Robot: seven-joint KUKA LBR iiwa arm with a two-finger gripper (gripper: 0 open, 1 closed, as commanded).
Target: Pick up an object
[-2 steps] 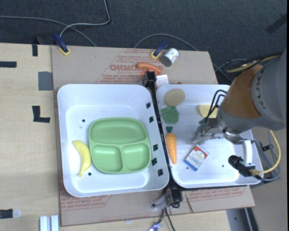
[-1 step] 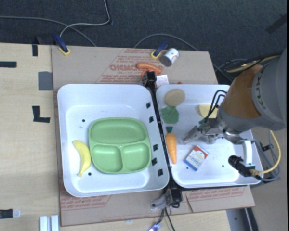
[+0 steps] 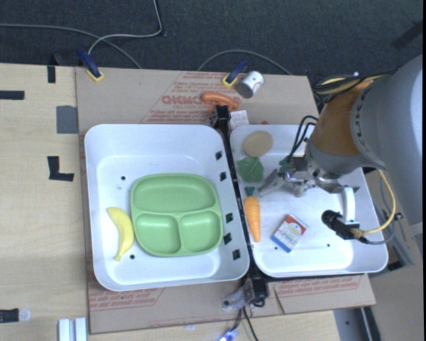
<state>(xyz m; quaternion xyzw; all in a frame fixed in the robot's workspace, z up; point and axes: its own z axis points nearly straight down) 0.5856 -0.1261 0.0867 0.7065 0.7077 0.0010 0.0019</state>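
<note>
Green object seemingly beside fingers

Flat brown cardboard sheet with red printing, centre of the frame, lying on a pale wooden benchtop. Two blue-and-yellow spring clamps on the cardboard's upper edge, left and centre. Small grey cylindrical fitting just right of the centre clamp. Thin white cable looping over dark carpet across the top. Black tape marks at left.

The arm is cut off at the right edge and hides the right bin's far corner.
</note>
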